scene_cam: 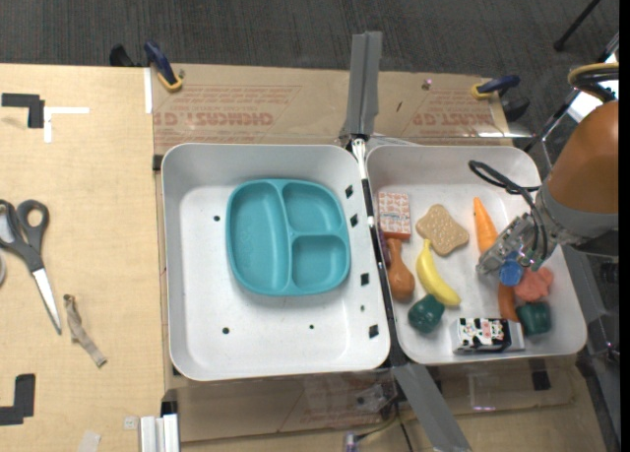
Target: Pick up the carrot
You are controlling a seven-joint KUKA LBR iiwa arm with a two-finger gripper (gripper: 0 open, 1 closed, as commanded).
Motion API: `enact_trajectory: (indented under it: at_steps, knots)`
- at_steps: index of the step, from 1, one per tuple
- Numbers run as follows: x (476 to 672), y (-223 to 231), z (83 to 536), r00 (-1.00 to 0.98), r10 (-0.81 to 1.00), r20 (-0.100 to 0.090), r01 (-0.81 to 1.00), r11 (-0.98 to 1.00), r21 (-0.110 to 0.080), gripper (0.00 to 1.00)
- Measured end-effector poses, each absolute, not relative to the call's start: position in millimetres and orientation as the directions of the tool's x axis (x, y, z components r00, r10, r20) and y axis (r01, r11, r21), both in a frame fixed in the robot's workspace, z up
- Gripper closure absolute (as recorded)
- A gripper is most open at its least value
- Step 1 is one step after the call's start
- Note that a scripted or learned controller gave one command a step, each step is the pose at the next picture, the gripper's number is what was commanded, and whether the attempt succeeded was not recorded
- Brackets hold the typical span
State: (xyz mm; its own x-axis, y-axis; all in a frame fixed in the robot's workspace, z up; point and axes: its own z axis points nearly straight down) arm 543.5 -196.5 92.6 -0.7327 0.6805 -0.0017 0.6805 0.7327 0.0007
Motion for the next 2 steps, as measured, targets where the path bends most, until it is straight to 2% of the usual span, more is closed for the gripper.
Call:
enact_trajectory:
  at_steps: [1, 2]
  knots:
    - [543.8, -196, 93, -0.733, 0.68, -0.001, 0.68, 0.733, 0.002, 0.0]
    - [595.7, -177, 93, -0.845, 0.534, -0.004, 0.534, 0.845, 0.002, 0.0]
